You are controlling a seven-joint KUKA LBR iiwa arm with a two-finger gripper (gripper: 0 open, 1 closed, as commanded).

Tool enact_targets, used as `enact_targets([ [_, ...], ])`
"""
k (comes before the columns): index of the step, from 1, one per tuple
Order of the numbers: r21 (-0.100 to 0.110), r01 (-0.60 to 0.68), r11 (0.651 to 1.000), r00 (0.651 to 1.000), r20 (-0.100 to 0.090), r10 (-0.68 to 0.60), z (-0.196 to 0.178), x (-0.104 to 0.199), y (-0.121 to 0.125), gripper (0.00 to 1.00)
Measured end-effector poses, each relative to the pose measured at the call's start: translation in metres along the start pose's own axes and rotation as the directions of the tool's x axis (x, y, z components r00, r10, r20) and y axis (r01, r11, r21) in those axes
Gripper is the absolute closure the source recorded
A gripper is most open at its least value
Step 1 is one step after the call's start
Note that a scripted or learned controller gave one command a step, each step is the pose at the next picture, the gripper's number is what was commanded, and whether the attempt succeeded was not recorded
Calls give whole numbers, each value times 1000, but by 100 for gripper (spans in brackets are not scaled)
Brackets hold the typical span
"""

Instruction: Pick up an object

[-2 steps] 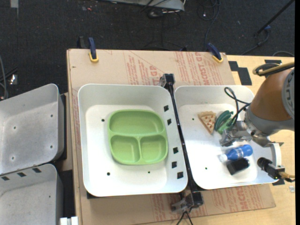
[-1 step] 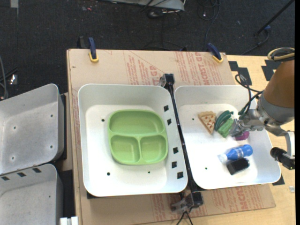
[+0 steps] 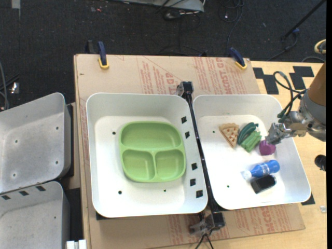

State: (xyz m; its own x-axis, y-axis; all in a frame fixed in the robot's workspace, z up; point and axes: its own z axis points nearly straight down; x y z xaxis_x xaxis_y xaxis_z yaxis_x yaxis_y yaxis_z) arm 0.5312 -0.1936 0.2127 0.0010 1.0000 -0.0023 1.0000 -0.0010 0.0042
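- Your gripper hangs at the right of the frame, over the right bin, just above a purple object.
- You cannot tell from this view how the jaws stand.
- A green toy and a pizza-slice toy lie left of the purple object.
- Lower down, a blue bottle touches a black block.
- A green divided plate sits in the left bin.

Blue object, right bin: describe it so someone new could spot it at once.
Start at the right bin, the one without the green divided plate. In its lower right part, below the purple object by the gripper, lies the blue object, a stubby rounded piece on its side. It is the only blue item, just above a small black block.
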Motion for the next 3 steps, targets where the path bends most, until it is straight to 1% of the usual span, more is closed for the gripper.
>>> enact_targets([
  [1, 2, 3, 1000, 1000, -1, -3, -12, 0, 1, 100],
  [2, 3, 8, 1000, 1000, -3, -8, -22, 49, 8, 100],
  [3, 5, 7, 1000, 1000, -3, -7, -12, 104, 16, 100],
])
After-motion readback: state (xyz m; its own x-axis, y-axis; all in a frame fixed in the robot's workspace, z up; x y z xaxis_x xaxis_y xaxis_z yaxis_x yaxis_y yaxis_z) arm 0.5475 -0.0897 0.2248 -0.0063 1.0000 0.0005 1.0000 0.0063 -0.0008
